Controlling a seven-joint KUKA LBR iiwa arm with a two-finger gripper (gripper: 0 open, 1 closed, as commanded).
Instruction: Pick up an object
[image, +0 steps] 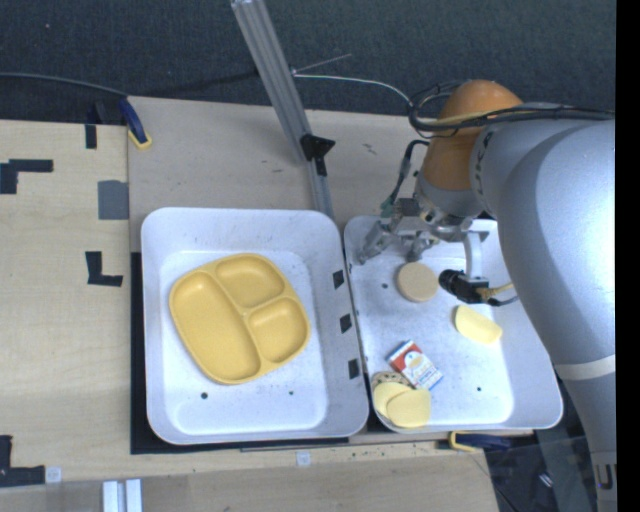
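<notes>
My gripper (392, 245) hangs over the far left part of the right bin (520, 395), open, with nothing between its fingers. A tan round disc (417, 282) lies just in front of it and slightly to the right. Further right rests a pale yellow lump (478, 325). Near the bin's front lie a small red and white packet (414, 365) and, beside it, yellow round pieces (402, 404). The arm's grey body covers the bin's right side.
The left bin (170, 400) holds a yellow divided plate (240, 315). A slanted metal pole (285, 95) rises behind the bins, its foot near the ridge between them. Wooden bench lies to the left.
</notes>
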